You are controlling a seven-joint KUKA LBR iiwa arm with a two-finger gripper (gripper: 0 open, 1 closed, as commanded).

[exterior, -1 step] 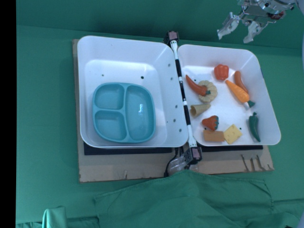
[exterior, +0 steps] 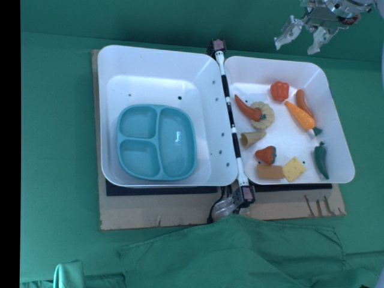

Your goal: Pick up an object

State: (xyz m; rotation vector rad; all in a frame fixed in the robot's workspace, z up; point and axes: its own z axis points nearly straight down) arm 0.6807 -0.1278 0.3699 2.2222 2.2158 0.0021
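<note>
- The bench (exterior: 60,131) under a green cloth is the biggest thing, and it lies all below the gripper (exterior: 303,39), which hangs over the far right corner.
- The left bin (exterior: 150,62) is far to the left of the gripper and nearer to the camera; it holds a blue divided plate (exterior: 157,141).
- The right bin (exterior: 336,125) is just below the gripper, toward the camera. All the small toy foods are here, so the thing to pick up is in this bin.
- The gripper is raised above the back rim of the right bin, its two fingers spread apart and nothing between them.
- The carrot (exterior: 300,116) and the sausage (exterior: 303,101) lie side by side, close below the gripper. They are near together, so fingers may catch both.
- The round red tomato (exterior: 279,90) is the nearest piece to the gripper and stands a little apart from the others. I judge it the easiest goal.
- The chili (exterior: 246,108) touches the biscuit (exterior: 264,114), further to the left; this pair is harder.
- The cone (exterior: 252,138), red pepper (exterior: 266,155), orange block (exterior: 270,171), cheese (exterior: 293,168) and green pepper (exterior: 321,159) are the farthest, at the near side.
- To do the step well, I think the gripper should come straight down over one separate piece, fingers wide on both sides, and close only when low.
</note>
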